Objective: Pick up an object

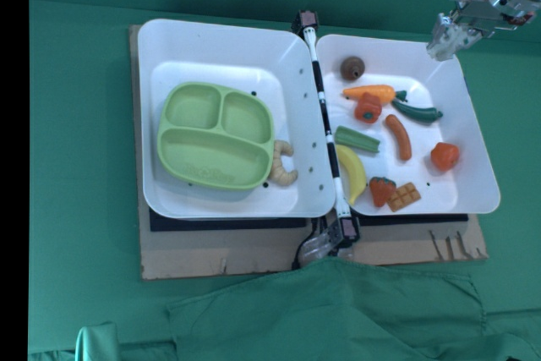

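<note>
My gripper (445,41) hangs above the far right corner of the right bin (478,182), well clear of the toys and with nothing between its fingers. In that bin lie a brown ball (352,68), a carrot (369,92), a small red-orange pepper (368,109), a dark green cucumber (416,111), a sausage (398,137), a green bean pod (357,139), a tomato (445,155), a banana (352,172), a strawberry (381,190) and a waffle piece (404,196).
The left bin (161,38) holds a green divided plate (216,134) and a croissant (284,164) at the plate's right edge. A black-and-white bar (325,118) runs between the bins. Green cloth (338,309) is bunched at the front of the bench.
</note>
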`<state>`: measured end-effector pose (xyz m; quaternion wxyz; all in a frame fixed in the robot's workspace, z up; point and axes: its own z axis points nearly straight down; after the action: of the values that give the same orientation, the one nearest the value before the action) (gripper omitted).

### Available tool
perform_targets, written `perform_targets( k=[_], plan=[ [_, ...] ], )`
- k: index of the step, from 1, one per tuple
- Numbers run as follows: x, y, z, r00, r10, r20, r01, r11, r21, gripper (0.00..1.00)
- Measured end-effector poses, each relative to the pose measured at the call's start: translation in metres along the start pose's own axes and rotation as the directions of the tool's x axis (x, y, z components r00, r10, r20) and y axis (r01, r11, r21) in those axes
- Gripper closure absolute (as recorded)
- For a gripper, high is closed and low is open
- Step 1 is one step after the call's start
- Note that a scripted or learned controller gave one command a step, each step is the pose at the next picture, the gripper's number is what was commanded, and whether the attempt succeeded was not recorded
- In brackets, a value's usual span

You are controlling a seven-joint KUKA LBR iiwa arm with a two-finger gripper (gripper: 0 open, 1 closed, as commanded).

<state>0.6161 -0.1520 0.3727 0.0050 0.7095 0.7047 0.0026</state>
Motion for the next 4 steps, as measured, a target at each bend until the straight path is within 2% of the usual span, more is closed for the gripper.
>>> perform_targets(
  k=[1, 2, 3, 4],
  plan=[
    [-0.002, -0.034, -0.081, 1.000, -0.003, 0.001, 0.003, 1.000, -0.004, 1.00],
    [-0.003, -0.033, -0.089, 1.000, 0.000, 0.002, 0.000, 1.000, -0.002, 1.00],
    [0.006, 0.036, -0.083, 1.000, -0.006, 0.001, 0.006, 1.000, 0.002, 1.00],
    [0.005, 0.034, -0.084, 1.000, -0.004, 0.000, 0.004, 1.000, 0.005, 0.00]
  ],
)
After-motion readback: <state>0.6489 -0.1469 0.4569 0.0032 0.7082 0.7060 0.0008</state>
